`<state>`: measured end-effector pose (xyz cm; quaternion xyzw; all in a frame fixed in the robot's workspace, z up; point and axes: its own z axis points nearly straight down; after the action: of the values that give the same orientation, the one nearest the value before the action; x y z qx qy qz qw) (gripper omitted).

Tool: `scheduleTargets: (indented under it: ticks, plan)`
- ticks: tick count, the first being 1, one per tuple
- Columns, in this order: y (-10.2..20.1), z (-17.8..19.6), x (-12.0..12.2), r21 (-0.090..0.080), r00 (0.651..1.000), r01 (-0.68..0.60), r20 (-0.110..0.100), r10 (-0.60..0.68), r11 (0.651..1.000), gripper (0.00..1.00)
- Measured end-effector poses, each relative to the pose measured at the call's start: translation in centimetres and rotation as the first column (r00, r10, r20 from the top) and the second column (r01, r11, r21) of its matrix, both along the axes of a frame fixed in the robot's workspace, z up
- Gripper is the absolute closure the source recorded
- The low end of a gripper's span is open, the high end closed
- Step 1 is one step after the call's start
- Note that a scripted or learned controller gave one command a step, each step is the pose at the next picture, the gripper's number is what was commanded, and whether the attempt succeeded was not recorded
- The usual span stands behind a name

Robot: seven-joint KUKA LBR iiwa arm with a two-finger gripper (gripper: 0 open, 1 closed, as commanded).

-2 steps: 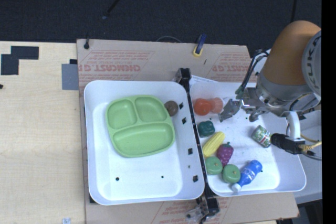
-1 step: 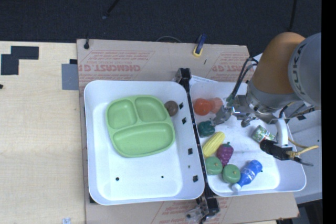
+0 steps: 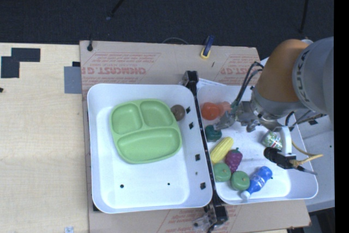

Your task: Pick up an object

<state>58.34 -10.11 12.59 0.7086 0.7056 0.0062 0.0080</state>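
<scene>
Over the right bin, the jaws, whether open or closed I cannot tell, hover near the orange toy, which might slip against the crowded neighbours.

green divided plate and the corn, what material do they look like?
Green divided plate: likely moulded plastic, matte to satin, one even colour with soft rounded ridges. Corn: probably plastic or rubber toy food, smooth yellow with a slight sheen; too small to tell which.
</scene>
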Motion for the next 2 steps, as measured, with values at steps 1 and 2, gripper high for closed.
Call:
scheduleTargets:
  ticks: [1,2]
  plan:
    - [-0.01,-0.41,-0.03,0.002,1.000,0.004,-0.002,-0.004,1.000,0.00]
    - [-0.24,0.36,-0.23,0.003,1.000,0.010,-0.011,-0.010,1.000,1.00]
